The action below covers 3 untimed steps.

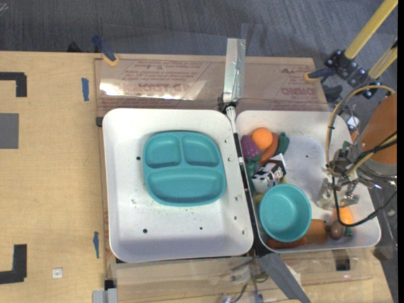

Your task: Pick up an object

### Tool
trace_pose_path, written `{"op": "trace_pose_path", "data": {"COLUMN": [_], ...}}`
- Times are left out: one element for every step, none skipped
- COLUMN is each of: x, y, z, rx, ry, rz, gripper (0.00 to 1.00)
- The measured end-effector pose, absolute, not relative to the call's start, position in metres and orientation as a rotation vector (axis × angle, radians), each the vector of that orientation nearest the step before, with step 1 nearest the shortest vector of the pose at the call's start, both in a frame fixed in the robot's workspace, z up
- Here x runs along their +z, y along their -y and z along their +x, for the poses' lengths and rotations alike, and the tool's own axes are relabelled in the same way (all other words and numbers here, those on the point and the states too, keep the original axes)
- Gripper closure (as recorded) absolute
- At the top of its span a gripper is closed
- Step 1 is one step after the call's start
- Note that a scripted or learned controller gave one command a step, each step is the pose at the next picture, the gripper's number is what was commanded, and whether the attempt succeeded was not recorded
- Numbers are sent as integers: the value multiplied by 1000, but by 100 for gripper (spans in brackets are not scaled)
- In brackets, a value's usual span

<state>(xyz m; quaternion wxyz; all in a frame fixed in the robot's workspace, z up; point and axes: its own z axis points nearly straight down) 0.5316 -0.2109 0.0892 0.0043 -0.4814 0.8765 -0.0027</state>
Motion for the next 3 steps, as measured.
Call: {"op": "trace_pose_path", "data": {"x": [89, 89, 89], "y": [219, 214, 195], "z": [537, 539, 507], "rx": [-6, 0, -13], "ry": [-2543, -2212, -1630], "rz": [-1823, -2210, -2677], "gripper": [100, 100, 100]}}
